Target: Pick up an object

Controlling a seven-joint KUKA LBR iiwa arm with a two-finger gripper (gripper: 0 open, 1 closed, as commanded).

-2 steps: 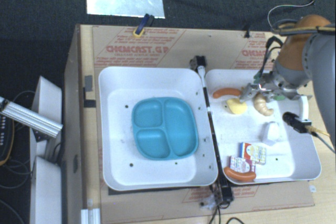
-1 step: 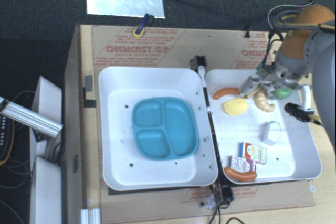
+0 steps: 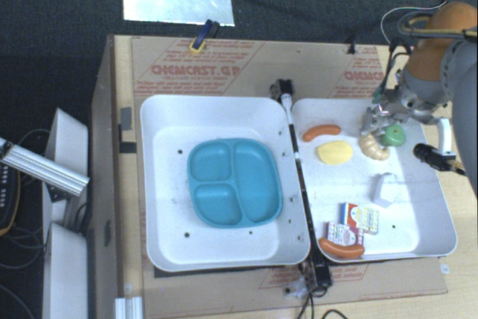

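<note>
My gripper [image 3: 376,120] is low over the far right part of the right bin [image 3: 426,235]. Directly below its tip lies a beige lumpy piece [image 3: 374,147], and a green round piece [image 3: 393,135] sits just to the right of that. Whether either one touches the gripper cannot be told. Further left in this bin are a yellow lemon-like piece [image 3: 334,153] and an orange sausage [image 3: 321,133]. Toward the front lie a pale grey block [image 3: 383,189], a small printed carton [image 3: 354,223] and a hot dog [image 3: 341,249].
The left bin [image 3: 168,160] holds a blue divided plate [image 3: 234,181]. A black divider rail [image 3: 294,160] runs between the two bins. A black handle-like part [image 3: 437,157] juts over the right bin's right rim, close to the arm.
</note>
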